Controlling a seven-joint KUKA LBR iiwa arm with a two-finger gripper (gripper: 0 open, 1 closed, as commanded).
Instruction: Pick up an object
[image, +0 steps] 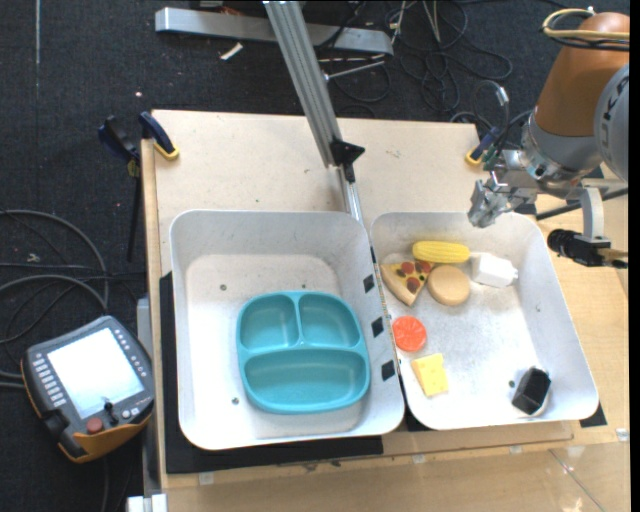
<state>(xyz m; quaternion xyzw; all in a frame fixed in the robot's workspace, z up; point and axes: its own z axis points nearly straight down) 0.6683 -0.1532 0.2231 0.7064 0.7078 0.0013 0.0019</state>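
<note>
My tool (487, 205) hangs over the far rim of the right bin (560, 300); can't tell its state from this angle. Nearest stuff below: white block (493, 269), corn (440, 251), tan round (450, 287), pizza slice (404, 281). Further off sit a red disc (408, 332), cheese (431, 374) and a black thing (531, 390) in the near corner. The left bin (200, 300) has a teal tray (300, 350). A pendant (88, 382) lies left of the worktop (240, 160).
</note>
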